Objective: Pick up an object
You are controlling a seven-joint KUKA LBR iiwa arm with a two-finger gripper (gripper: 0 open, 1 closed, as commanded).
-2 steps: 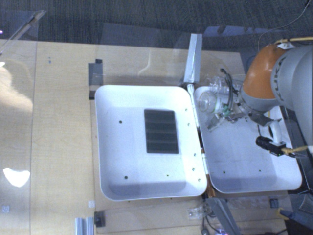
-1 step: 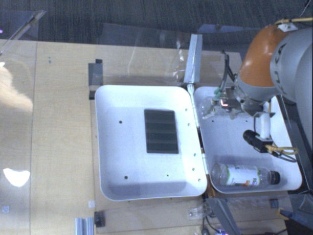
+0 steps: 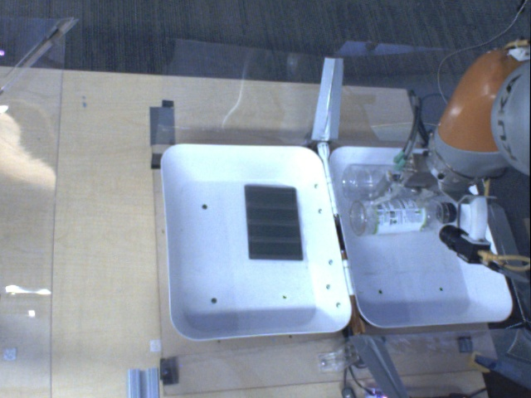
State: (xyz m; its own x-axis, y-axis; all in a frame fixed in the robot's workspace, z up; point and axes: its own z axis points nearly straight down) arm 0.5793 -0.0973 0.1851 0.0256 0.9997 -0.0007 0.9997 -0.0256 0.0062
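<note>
My arm reaches in from the right, its orange band (image 3: 474,102) bulking over the far right corner of the right bin (image 3: 431,293). My gripper (image 3: 412,175) sits low over that bin's upper half, and I cannot tell from this slanted look how wide it stands, nor whether it has hold of anything. Just below and slightly left of my gripper lies a clear plastic bottle (image 3: 397,216) on its side, its label facing up, its dark cap (image 3: 449,212) pointing right toward my wrist hardware. A second clear item, a cup-like glass (image 3: 362,177), lies just left of my gripper, close beside the bottle; whether the two touch I cannot make out. Whether my gripper touches the bottle is also unclear, since my own body covers the spot. Farther left, across the divider between the bins, the left bin (image 3: 199,247) holds a flat dark rectangular object (image 3: 274,222) resting near its middle, well apart from me. Both bins sit side by side on the wooden bench (image 3: 91,222).
</note>
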